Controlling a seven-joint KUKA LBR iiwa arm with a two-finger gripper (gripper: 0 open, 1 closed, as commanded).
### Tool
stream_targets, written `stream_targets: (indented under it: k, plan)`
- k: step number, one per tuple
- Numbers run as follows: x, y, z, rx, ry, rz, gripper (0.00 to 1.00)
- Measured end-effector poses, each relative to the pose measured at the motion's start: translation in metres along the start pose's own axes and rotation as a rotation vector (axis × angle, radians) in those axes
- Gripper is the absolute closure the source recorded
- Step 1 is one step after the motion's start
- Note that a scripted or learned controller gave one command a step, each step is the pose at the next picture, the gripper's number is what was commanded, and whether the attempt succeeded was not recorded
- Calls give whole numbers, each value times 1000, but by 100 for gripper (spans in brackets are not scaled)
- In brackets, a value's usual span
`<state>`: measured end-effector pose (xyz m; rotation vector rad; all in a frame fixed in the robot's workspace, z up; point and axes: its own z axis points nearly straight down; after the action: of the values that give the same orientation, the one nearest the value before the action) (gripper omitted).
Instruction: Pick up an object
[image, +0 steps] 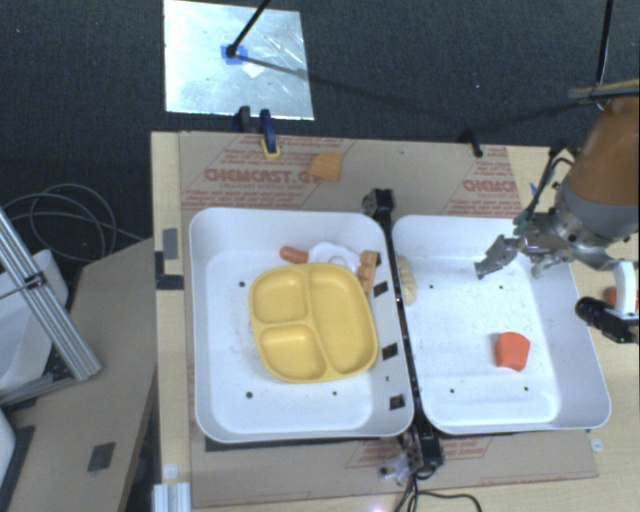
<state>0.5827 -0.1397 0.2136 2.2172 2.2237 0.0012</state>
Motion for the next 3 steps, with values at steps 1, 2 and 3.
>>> stream_targets:
  k: [1, 2, 3]
  plan:
    - [-71, -46, 135, 6, 0, 8, 0]
    - [-60, -76, 129, 4, 2, 3, 0]
    - [-60, -73, 118, -2, -1, 2, 100]
